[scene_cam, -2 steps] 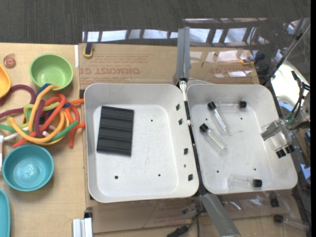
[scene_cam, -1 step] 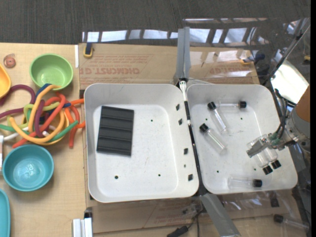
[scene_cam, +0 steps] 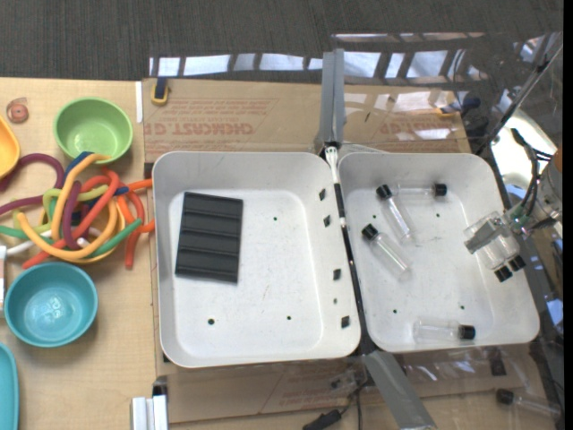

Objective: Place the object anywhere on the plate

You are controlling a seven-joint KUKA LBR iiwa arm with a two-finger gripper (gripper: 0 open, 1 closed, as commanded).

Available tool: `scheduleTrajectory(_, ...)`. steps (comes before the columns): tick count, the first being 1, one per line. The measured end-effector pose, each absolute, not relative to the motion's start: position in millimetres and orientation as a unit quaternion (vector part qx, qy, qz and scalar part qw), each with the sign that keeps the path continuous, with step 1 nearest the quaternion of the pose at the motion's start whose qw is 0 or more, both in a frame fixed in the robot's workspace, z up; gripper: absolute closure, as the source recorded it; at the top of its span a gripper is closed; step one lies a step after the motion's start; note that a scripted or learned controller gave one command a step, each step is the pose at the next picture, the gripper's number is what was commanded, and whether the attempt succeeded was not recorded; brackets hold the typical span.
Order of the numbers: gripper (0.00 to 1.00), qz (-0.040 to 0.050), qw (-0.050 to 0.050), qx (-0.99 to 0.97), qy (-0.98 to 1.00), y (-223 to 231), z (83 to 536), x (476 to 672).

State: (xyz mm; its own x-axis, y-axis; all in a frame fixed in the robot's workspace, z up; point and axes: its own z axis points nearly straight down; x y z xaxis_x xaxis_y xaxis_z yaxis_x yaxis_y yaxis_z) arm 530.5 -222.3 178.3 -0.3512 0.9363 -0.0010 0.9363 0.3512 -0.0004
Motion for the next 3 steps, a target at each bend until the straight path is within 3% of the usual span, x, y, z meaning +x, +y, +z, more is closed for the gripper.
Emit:
scheduleTrajectory(1, 1.0, -0.0005, 0.001, 0.555, 0.832, -208, 207, 631.4)
scheduleTrajectory(2, 1.0, -0.0003, 0.0, 0.517, 0.856, -223, 147, 543.2)
scheduleTrajectory(3, 1.0, -0.0003, 0.001, 0.533, 0.846, -222, 204, 566.0)
